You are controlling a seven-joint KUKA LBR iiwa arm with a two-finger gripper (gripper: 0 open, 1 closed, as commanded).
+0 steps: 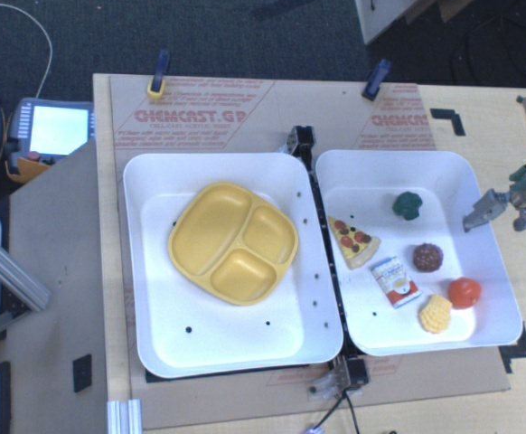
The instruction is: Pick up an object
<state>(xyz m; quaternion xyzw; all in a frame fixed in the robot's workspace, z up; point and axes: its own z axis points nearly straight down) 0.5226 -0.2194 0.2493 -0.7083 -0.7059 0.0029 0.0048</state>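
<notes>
Corn (435, 315): near right of the right bin (362, 172), just beside the tomato (464, 292) — tight pair, so I judge a clean grab here is tricky.
Carton (396, 281): lying tilted, mid-bin, a little room around it.
Pizza (353, 241): flat against the bin's left wall; I'd say fingers would struggle to get under it.
Donut (427, 258): sits apart from its neighbours, a fair candidate.
Broccoli (408, 205): far side, well apart from everything, probably the easiest pick.
Gripper (502, 208): hovering at the bin's right rim, holding nothing; open or closed, cannot tell from here.
Advice: swing left over one lone item, centre, then drop straight.
Left bin (145, 269): carries the yellow plate (233, 242).
Bench (118, 134): board clamped at the far edge.
Room: dark floor, a screen (55, 130) at far left.
</notes>
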